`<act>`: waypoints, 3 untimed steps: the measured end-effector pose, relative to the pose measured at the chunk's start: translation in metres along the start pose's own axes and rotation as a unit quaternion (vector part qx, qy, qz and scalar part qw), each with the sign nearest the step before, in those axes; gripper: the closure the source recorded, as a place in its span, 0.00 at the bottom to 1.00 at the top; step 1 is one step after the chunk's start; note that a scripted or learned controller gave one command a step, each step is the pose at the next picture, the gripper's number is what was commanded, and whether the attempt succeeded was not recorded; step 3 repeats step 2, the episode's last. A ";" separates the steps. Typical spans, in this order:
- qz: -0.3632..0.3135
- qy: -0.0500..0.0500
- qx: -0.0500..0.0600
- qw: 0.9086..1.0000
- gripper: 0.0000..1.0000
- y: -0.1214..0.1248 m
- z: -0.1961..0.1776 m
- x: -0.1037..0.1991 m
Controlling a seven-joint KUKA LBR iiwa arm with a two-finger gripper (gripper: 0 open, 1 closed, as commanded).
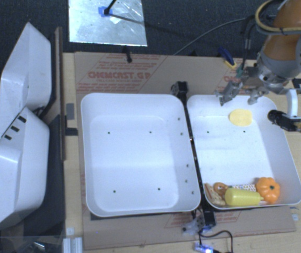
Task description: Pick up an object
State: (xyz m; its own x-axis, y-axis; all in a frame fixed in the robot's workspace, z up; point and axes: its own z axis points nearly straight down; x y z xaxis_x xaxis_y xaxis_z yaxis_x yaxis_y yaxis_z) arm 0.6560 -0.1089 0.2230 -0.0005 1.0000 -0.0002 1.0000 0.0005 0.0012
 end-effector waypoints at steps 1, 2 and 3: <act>0.004 0.001 0.004 1.000 0.00 -0.047 0.087 -0.083; -0.030 0.001 0.002 1.000 0.00 -0.019 0.142 -0.091; -0.030 0.001 0.002 1.000 0.00 -0.019 0.142 -0.091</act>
